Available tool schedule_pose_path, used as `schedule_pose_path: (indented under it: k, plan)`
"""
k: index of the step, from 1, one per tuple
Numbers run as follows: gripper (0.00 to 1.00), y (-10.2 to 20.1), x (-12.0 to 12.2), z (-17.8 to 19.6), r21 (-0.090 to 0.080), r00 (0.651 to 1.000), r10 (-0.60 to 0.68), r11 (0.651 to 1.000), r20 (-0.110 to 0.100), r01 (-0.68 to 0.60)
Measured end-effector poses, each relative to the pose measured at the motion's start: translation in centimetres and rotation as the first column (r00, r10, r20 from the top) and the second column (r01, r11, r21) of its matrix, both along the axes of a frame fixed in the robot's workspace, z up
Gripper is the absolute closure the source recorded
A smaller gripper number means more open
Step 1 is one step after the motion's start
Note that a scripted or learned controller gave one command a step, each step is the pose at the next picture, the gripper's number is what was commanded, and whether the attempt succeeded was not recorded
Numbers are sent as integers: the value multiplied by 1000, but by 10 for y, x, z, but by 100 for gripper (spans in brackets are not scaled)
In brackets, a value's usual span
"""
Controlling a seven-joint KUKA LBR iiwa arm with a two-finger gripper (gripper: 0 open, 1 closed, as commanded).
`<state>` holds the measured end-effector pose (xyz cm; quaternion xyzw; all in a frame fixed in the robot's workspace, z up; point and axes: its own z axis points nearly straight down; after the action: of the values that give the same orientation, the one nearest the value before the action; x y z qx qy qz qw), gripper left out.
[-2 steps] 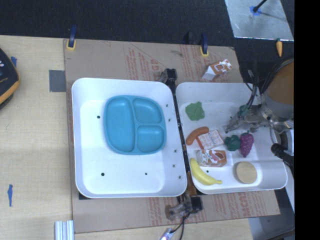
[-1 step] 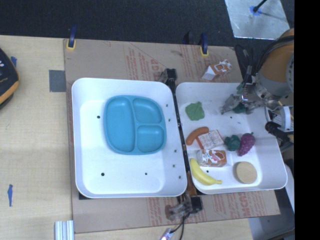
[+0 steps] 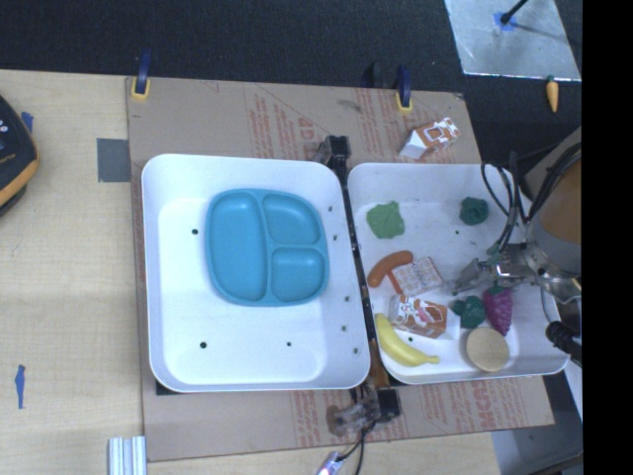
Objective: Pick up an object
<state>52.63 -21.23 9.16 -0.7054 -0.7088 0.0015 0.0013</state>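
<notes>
Overhead, two shallow white plastic bins sit side by side on a brown cardboard sheet. The left bin holds one smooth light-blue plastic plate with three compartments. The right bin holds a scatter of small toy items: a leafy green lump, a smaller dark-green lump, an orange-red sausage, two printed cartons (), a curved yellow banana, a teal-green piece, a bumpy purple grape-like piece and a round tan disc. A third printed carton lies outside the bins on the cardboard, near the right bin's far edge.

The grey metal gripper hangs over the right side of the right bin, just above the purple piece and the teal-green piece. How wide it stands cannot be told, nor whether it has hold of anything; nothing is plainly seen within it.
</notes>
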Motion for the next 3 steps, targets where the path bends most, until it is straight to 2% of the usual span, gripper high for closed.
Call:
schedule_pose_path:
  k: [1, 2, 3]
  plan:
    - [0, 7, 60, 1, -1, 1000, 0, 1000, 2, 0]
    - [0, 0, 130, 1, 0, 1000, -1, 1000, 2, 1]
    - [100, 0, 130, 11, 0, 1000, 3, 1000, 1, -3]
